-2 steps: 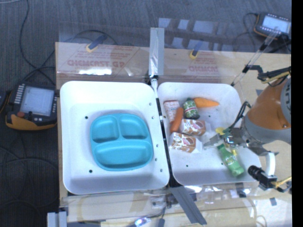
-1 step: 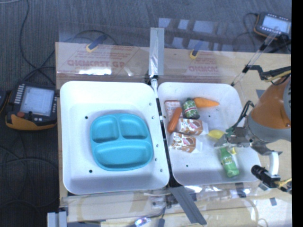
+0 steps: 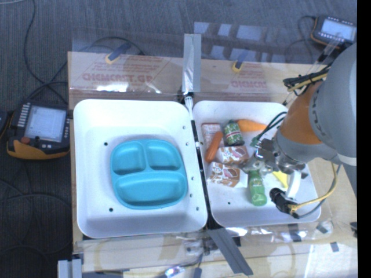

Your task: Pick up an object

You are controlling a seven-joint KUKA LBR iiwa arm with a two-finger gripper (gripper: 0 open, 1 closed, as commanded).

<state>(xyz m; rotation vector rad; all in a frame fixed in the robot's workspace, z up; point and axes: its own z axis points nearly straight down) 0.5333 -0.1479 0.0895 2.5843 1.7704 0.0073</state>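
A blue tray [image 3: 149, 172] is being seen in the left bin [image 3: 87, 132]. Right of that tray, in the right bin [image 3: 232, 216], a carrot [image 3: 213, 146], snack packets [image 3: 228, 165], a can [image 3: 233, 133] and a green bottle [image 3: 257, 189] are lying. The gripper [image 3: 261, 158] is being held over the bottle's top; its opening cannot be told.

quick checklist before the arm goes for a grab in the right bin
1. Gripper above the right bin: ok.
2. Items within reach below it, green bottle and snack packets: ok.
3. Finger opening: cannot tell, the wrist hides it.
4. Nothing already held: cannot tell.
5. Target standing apart: not ok, carrot, green can and packets crowd together.
6. Blue tray sits in the left bin, out of the way: ok.
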